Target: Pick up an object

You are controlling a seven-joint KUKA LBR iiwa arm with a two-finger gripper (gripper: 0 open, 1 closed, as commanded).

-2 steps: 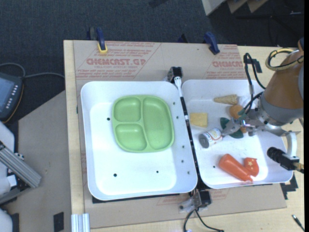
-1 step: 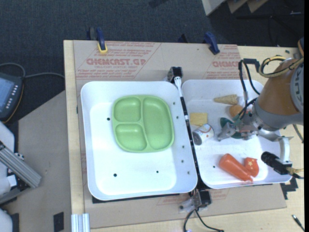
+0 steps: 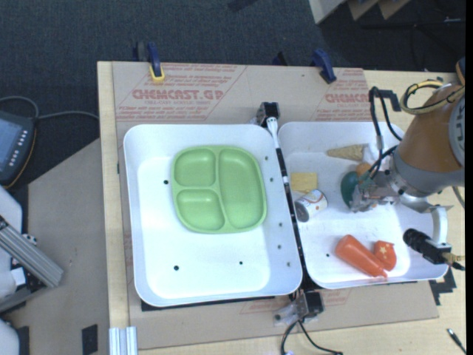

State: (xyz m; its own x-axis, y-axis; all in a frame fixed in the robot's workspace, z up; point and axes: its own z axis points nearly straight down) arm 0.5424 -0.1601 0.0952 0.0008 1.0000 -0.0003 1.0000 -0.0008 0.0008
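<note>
Two shallow white bins sit side by side on the table (image 3: 222, 87), whose brown top carries red printed lettering. The left bin (image 3: 148, 257) holds a pale green divided plate (image 3: 219, 188) with three compartments, lying flat toward the far half of the bin. The right bin (image 3: 325, 268) holds the loose objects. An orange carrot-shaped piece (image 3: 357, 255) lies near the bin's front edge, with a red piece (image 3: 385, 253) touching its right end. A small white can-like object (image 3: 311, 203) lies on its side close to the divider between the bins, and a flat yellow piece (image 3: 304, 181) rests just behind it. A tan cone-shaped object (image 3: 347, 152) lies toward the far side of the right bin. A dark green rounded object (image 3: 349, 187) sits near the middle of that bin.

The arm (image 3: 434, 143) comes in from the right, its orange band above the grey wrist. The jaws (image 3: 364, 196) are low in the right bin, right up against the dark green object's right side. Whether they are spread or pinching anything cannot be told from this view, since the wrist and cables cover them. Two blue clamps (image 3: 154, 58) grip the table's far edge.
</note>
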